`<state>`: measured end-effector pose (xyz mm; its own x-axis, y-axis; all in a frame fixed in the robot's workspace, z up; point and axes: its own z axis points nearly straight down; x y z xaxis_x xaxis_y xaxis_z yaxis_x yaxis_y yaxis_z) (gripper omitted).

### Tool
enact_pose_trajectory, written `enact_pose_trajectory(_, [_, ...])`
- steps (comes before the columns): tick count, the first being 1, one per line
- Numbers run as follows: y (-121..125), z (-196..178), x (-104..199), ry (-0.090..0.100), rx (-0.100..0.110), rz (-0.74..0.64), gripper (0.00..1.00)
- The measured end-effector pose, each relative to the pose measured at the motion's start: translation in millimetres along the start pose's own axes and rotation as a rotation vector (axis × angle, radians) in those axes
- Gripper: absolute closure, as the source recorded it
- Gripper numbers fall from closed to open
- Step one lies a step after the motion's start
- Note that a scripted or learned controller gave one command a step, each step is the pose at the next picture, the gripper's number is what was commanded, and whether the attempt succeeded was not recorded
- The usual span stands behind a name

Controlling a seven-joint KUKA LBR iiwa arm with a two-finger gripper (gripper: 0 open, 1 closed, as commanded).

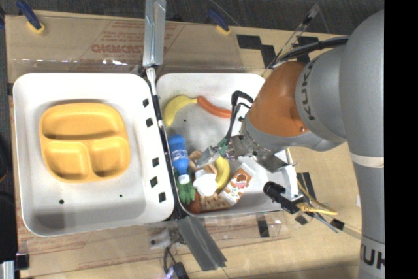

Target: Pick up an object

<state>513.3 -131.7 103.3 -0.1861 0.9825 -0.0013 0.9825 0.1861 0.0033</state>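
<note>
The grey arm (pixel 353 82) is reached in from the right, bent over with the orange band (pixel 277 104) tipped down toward the left. The gripper (pixel 219 157) is hung low off the wrist, pointed down-left. Finger state can't really be made out.

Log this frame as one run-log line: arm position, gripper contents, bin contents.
arm: over right bin | gripper: low among items, grasp unclear | nearby: banana, blue bottle | left bin: yellow divided tray
</note>
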Motion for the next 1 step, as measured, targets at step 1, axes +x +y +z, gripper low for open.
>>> enact_pose_trajectory(1, [0.9, -10.1, 0.0, -0.001, -0.001, -0.006, 1.00])
